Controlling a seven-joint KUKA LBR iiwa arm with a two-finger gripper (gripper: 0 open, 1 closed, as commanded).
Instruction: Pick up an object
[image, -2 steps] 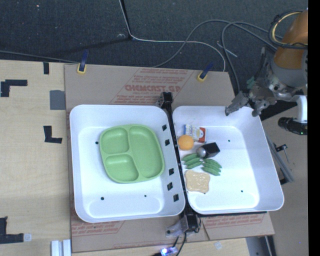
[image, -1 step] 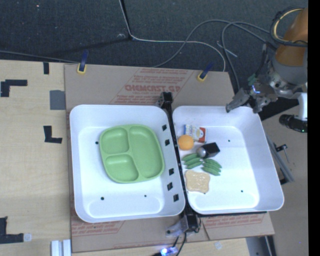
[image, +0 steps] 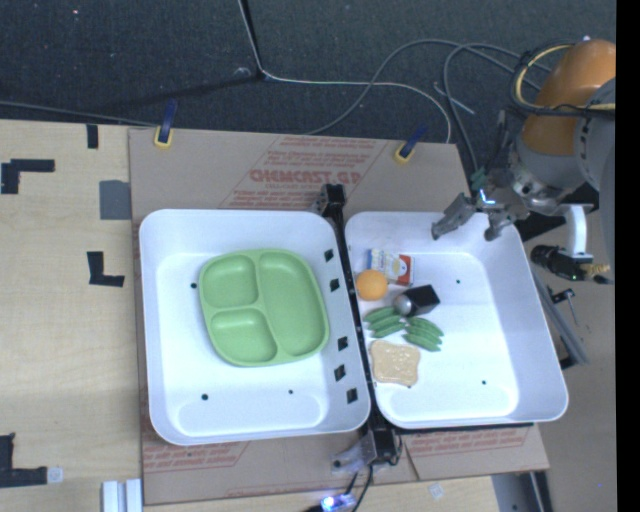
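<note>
Orange ball (image: 371, 285) well below-left of claw (image: 467, 221)

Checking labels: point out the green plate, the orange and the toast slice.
green plate (image: 264, 306), camera view, central divider.
orange (image: 371, 285), camera view, top of fruit.
toast slice (image: 394, 363), camera view, middle of slice.

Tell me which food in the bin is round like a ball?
The orange. It is round, unlike the long green pea pods and the flat toast.

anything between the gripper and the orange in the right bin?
In the camera view, only bare white bin floor separates the gripper from the orange; a small carton sits just beside it.
</note>
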